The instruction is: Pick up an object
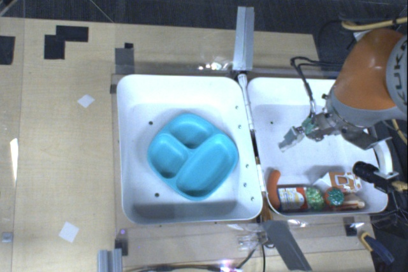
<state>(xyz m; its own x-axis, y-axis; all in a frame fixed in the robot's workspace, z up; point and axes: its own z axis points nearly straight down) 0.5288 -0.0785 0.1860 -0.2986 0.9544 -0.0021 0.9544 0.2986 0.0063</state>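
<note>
The end effector (290, 139), fingers apart and holding nothing, hovers just beyond the orange sausage-shaped toy (273, 186), whose long axis runs near-to-far.

The scene is brightly and evenly lit from above. Both white bins (127, 137) come close to overexposure, their walls nearly blown out. Soft shadows lie along the near inner wall of the left bin and under the blue divided plate (191, 156). Small glare spots glint on the metal bracket (217, 65) at the bins' far edge and on fittings at the bottom. The picture is slightly soft overall; the orange arm (366, 73) looks mildly blurred.
</note>
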